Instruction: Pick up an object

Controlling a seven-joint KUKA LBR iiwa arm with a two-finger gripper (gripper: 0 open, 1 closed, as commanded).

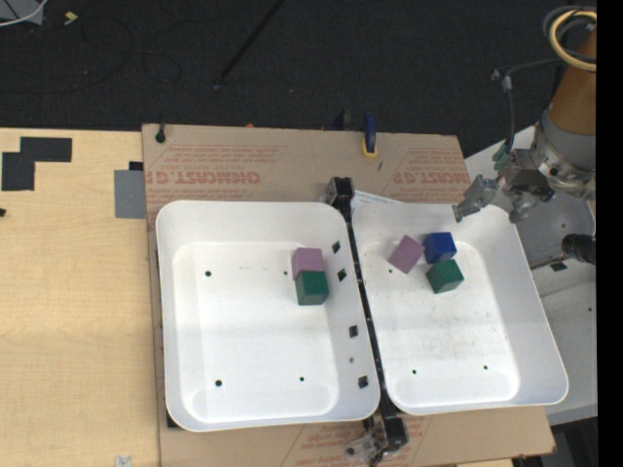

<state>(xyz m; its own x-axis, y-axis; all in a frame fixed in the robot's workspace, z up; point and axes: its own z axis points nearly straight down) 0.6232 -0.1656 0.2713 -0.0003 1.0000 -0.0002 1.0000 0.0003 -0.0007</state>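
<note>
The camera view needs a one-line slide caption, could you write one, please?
Arm's hand above the right bin's far corner; five blocks in two bins.

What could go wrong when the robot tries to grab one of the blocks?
In the right bin, the blue block, green block and purple block sit packed close together, so reaching for one might bump or shove another. In the left bin, a second purple block touches a second green block, so the same could happen there. The gripper hangs at the right bin's far edge and might catch its rim.
</note>
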